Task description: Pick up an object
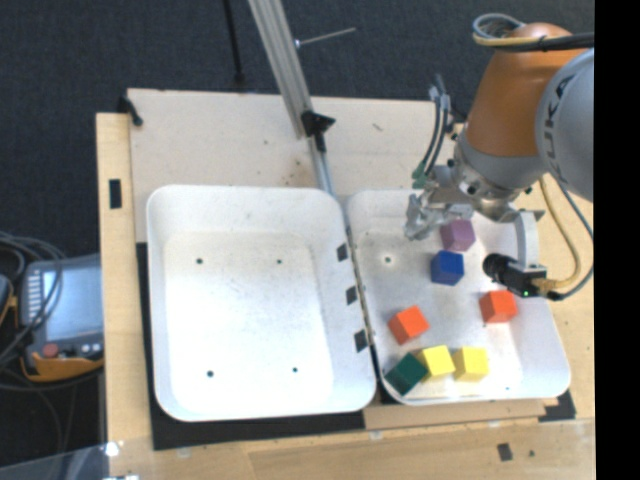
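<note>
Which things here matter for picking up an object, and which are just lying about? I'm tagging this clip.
For the job: gripper; purple block; blue block; two orange blocks; two yellow blocks; green block; right bin.

Lying about: left bin; metal pole; handheld pendant.

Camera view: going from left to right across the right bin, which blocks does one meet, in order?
Green block → orange block → first yellow block → blue block → purple block → second yellow block → red-orange block.
</note>
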Controlling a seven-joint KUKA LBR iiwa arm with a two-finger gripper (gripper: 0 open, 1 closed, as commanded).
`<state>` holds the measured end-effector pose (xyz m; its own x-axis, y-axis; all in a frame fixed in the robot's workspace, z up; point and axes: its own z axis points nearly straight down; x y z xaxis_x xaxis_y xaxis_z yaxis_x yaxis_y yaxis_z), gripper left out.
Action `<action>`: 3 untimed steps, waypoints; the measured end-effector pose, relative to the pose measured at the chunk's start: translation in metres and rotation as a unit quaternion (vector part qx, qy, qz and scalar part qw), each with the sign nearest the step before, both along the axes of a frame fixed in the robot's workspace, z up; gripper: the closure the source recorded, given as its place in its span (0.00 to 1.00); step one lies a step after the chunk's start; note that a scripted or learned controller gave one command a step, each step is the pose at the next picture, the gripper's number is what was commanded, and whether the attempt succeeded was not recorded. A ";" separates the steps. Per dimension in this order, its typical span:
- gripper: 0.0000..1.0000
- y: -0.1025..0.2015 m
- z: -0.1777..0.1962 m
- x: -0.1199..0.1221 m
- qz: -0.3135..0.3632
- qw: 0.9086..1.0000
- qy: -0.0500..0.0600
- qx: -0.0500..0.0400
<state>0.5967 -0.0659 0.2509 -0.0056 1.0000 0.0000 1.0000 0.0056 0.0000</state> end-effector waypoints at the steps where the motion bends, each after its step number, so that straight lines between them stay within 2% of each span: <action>1: 1.00 0.050 0.006 -0.007 0.001 1.000 0.000 0.001; 2: 1.00 0.105 0.002 -0.032 0.001 1.000 0.000 0.001; 3: 1.00 0.165 0.000 -0.043 0.002 1.000 0.000 0.001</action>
